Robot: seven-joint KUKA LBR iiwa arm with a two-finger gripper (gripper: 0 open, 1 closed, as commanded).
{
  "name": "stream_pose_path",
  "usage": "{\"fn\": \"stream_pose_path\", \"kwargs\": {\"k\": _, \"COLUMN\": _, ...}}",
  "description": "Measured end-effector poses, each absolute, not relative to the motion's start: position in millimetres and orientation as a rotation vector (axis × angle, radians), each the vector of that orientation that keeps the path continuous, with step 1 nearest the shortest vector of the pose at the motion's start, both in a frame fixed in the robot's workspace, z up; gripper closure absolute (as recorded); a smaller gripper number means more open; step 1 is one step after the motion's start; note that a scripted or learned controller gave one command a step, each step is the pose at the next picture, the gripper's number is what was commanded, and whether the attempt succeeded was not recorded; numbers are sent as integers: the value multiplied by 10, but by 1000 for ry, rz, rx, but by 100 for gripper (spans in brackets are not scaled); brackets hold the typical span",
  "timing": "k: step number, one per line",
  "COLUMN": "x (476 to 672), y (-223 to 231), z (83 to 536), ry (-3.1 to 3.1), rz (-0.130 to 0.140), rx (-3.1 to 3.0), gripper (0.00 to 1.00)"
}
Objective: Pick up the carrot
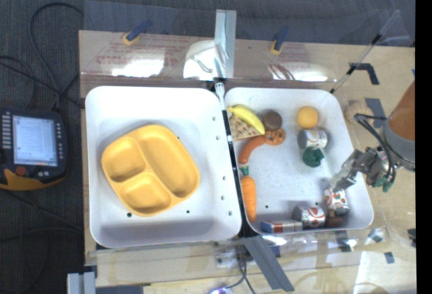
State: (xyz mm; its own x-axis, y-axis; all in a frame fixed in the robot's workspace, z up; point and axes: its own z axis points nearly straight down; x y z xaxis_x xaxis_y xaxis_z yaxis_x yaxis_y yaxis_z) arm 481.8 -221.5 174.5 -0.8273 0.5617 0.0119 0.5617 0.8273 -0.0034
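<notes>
Your claw (339,183) sits low at the right bin's (290,94) right side, just above a small red and white can (337,203) in the bin's near right corner. You cannot tell from this view whether it is wide or narrow, and nothing shows held in it. Behind it the wrist (375,166) with its cables hangs over the bin's right rim.

Beside that can, along the near wall, another can (312,217) lies on its side, and left of that a flat red and blue thing (280,226). Farther up the bin from the claw stands a silver cup (314,138) with a green thing (313,157) touching its near side, and an orange ball (308,116) beyond them.

The carrot (248,197) lies well apart from the claw, across the bin at its left wall, pointing toward the near edge with its green top away from you. Past it lie a curved sausage (254,146), a tomato (275,137), a brown round thing (273,119), a waffle wedge (243,127) and a banana (246,115), all crowded in the far left corner.

The left bin (115,100) holds a yellow divided plate (150,168). Off the desk (398,83), at far left, a pendant (32,145) lies on the floor.
</notes>
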Motion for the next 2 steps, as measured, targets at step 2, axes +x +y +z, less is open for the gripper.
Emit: {"fn": "stream_pose_path", "kwargs": {"k": 2, "x": 5319, "y": -2234, "z": 2718, "ry": -2995, "rz": 3, "rx": -956, "gripper": 100}}
